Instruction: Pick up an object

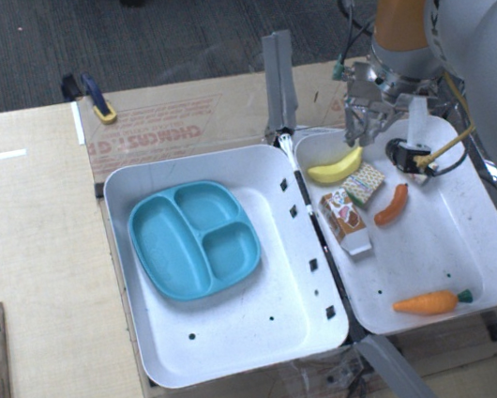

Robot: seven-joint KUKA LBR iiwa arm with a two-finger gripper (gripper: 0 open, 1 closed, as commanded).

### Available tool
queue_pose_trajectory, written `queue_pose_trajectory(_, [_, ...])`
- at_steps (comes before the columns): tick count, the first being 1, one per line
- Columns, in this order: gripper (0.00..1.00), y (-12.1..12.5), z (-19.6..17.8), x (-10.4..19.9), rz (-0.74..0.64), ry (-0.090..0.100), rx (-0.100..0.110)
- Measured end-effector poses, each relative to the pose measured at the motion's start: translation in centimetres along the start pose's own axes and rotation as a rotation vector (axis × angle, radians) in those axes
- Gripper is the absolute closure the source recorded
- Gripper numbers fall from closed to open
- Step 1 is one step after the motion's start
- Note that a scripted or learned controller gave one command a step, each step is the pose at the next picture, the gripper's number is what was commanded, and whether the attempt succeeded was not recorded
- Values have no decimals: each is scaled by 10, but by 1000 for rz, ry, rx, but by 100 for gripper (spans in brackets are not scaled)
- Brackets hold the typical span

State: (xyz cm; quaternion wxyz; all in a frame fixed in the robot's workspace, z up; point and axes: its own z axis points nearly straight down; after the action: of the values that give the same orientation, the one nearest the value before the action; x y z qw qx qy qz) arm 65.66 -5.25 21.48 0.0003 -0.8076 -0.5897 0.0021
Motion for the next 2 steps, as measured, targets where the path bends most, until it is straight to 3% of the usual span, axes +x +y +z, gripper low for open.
queue_pose_trajectory(1, [0, 0, 1, -1, 1, -1, 2])
queue_pose_trajectory(2, [0, 20, 107, -52, -78, 3, -12])
